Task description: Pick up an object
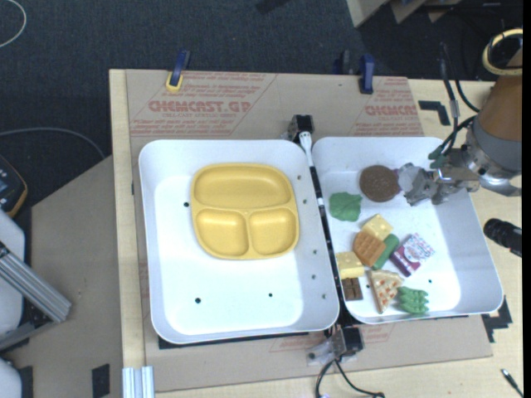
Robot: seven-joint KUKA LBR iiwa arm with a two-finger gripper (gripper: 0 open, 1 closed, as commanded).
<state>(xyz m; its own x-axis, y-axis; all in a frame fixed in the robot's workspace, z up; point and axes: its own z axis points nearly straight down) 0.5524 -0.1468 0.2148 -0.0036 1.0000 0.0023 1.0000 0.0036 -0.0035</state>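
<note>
Looking at the right bin (465, 222), we have the gripper (419, 186) low over its upper part, arm coming in from the right edge. We can't tell from this angle how the claw is set, and nothing is visibly held.

Nearest candidate is the brown round cookie-like disc (379, 183), just beside the gripper on the side away from the arm, i.e. toward the divider between the bins. Roughly level with the claw across the bin, so the move we'd expect is a short shift straight toward the left bin (166, 222), then down. Disc is round, so no long axis to align to; any wrist angle should do.

Rest of the toy food sits further toward the near rim: green leafy piece (345, 206), yellow cheese block (377, 225), waffle piece (367, 245), pink-and-white packet (412, 252), pizza slice (384, 288), green piece (413, 300). These are packed touching, harder to isolate.

Yellow divided plate (245, 210) in the left bin is well apart from the claw.
</note>
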